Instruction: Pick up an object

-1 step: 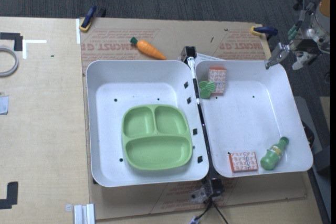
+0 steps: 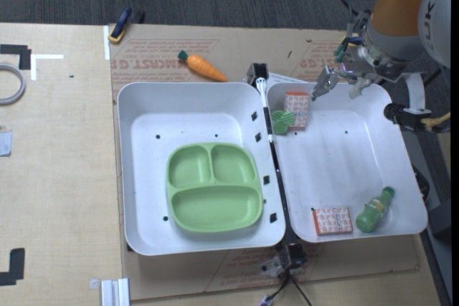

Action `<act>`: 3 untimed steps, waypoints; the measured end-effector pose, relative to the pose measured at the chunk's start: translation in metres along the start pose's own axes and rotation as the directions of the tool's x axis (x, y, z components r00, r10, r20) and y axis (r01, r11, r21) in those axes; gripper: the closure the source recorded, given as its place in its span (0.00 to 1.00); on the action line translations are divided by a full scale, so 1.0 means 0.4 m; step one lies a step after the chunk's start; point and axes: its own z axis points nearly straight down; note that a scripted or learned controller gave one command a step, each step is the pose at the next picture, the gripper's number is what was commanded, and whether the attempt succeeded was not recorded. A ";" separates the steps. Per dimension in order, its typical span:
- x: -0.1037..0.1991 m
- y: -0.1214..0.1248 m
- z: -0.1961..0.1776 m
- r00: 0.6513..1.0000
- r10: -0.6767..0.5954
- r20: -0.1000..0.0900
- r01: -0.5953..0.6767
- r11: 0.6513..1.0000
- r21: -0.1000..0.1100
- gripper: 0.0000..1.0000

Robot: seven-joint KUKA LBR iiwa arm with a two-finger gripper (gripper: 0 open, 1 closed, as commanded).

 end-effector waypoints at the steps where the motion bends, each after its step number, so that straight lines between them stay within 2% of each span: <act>1: 0.153 0.037 0.075 0.980 -0.200 0.000 0.200 0.980 0.000 0.00; 3: 0.152 0.037 0.075 0.980 -0.200 0.000 0.200 0.980 -0.001 0.00</act>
